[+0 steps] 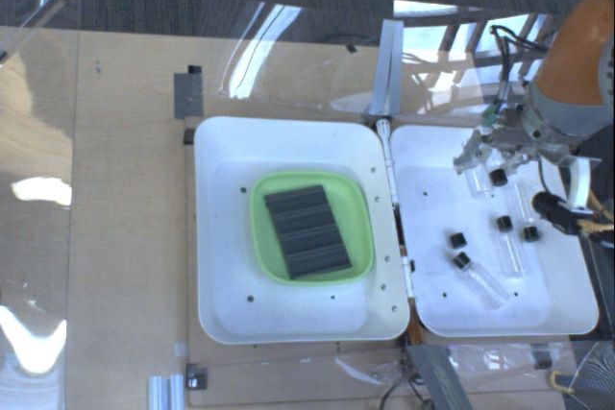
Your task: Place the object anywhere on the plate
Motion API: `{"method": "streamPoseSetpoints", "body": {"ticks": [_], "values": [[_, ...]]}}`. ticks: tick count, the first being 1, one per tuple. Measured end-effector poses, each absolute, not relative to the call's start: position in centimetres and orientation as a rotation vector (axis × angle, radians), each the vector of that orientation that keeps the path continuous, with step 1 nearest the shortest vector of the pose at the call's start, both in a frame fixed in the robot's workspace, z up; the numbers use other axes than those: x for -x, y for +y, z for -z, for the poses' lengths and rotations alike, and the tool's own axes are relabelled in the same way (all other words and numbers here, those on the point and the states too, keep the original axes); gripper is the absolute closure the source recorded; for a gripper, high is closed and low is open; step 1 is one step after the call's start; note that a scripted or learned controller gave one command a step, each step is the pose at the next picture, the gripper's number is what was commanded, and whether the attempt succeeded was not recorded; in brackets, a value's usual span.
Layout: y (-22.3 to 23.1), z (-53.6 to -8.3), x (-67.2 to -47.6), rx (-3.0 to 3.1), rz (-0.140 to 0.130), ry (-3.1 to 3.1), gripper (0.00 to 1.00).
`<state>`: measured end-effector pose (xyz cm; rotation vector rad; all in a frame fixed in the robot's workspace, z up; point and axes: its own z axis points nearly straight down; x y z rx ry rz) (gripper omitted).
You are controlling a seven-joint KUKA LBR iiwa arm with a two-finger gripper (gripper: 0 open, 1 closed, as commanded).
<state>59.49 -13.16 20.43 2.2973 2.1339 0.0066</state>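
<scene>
Bench (106, 235) was light wood w/ a clear sheet over it, throwing bright window glare at left and along the top. Dark ribbed floor or carpet ran behind the bench. Two shallow white bins sat side by side, touching at a central seam.

Left bin (216, 302) held a green square plate (261, 235), roughly centred. A dark grey ribbed block (306, 231) lay on the plate, tilted a bit, fully inside the rim.

Right bin (567, 312) held several small clear vials w/ black caps, scattered: one vial (478, 276) lying near the front, another (510, 242) just beside it, plus a loose-looking cap (456, 239) to their left. Vial (482, 180) lay near the back, close under the arm.

Arm (577, 62) came in from the right, orange band visible, wrist over the right bin's back corner. Gripper (495, 147) hovered above the back of the right bin; jaws too cluttered by cables and brackets to read, so can't tell if parted or closed, and nothing visibly between them.

A grey metal post (387, 72) stood behind the seam; a small dark bracket (189, 93) sat at the left bin's back corner.
</scene>
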Motion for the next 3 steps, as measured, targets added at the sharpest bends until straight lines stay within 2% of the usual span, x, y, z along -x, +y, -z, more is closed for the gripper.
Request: {"method": "streamPoseSetpoints", "body": {"ticks": [1, 2, 3], "values": [[-5.2, -22.2, -52.6, -2.154, -0.006, 2.283, 1.0], [1.9, -20.7, -52.9, -2.043, -0.004, 2.385, 1.0], [1.8, -20.8, -52.9, -2.043, -0.005, 2.384, 0.0]]}}
